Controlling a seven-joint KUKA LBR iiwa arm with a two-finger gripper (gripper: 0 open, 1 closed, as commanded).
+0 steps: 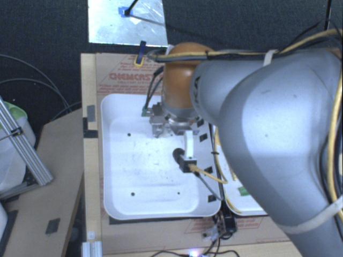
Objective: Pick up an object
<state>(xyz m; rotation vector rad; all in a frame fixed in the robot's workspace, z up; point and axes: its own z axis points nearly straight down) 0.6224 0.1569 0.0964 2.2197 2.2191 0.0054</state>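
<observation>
My gripper (157, 126) hangs over the far right part of the left white bin (120, 197), below the orange band of the wrist (179, 82). Seen from above, its grey body covers whatever is under it. A small green thing (242, 191) peeks out in the right bin (244, 210), just under the arm. The big grey arm hides most of that right bin.
The bins sit on a cardboard sheet (120, 76) on the bench. A metal plate (126, 12) lies beyond the far edge. An aluminium frame (21, 149) slants at the left, beside a lower wooden surface (59, 197).
</observation>
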